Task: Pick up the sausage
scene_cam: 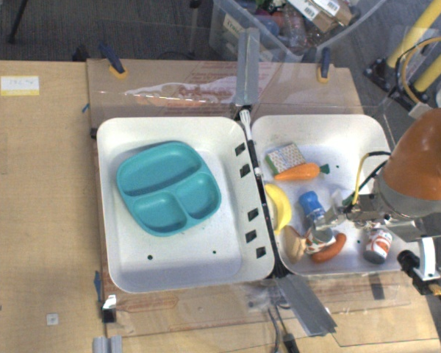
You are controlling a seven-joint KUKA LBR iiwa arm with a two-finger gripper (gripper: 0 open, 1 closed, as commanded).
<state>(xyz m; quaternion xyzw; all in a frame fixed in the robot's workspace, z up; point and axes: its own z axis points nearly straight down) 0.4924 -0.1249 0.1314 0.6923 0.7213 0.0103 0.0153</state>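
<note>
The sausage [331,248], reddish-orange and curved, lies near the front wall of the right bin [367,134]. My gripper [323,232] hangs right over the sausage's left half, touching or almost touching its top, and hides part of it. The grey arm with its orange band [422,164] comes in from the right, above the bin's right side.
Sharing the right bin are a banana [279,204], a carrot [300,172], a grey speckled block [285,156], a blue object [311,203], a tan piece [294,244] and a small red-and-white can [378,245]. A teal divided plate [169,187] lies in the left bin [220,259].
</note>
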